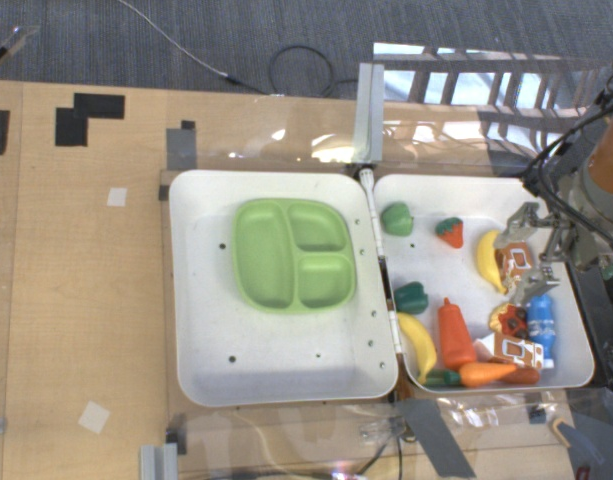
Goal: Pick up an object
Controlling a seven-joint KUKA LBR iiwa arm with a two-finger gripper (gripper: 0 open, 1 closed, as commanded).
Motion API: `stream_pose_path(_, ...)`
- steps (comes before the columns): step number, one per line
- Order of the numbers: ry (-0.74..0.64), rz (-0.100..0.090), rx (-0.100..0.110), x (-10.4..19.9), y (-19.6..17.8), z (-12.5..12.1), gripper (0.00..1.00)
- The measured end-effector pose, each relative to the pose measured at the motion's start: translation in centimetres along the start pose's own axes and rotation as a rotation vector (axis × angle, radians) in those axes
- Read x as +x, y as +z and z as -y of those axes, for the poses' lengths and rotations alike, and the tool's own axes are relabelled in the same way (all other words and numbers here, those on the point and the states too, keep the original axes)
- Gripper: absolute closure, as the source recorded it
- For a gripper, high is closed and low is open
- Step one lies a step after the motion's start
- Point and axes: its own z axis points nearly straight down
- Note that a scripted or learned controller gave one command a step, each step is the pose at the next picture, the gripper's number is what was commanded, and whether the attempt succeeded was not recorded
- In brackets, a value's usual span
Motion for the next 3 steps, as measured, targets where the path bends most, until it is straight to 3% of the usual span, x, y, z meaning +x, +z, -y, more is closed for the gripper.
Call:
stream_pose_path(1, 0.14, 0.006, 0.0, -1.1, 13.8, -1.2, 0.0)
stream_pose_path(2, 0.278, 0.003, -0.002, -8.4, 14.7, -3.6, 0.0)
stream_pose_path(3, 0.429, 0.004, -0.002, -10.3, 14.9, -5.3, 0.0)
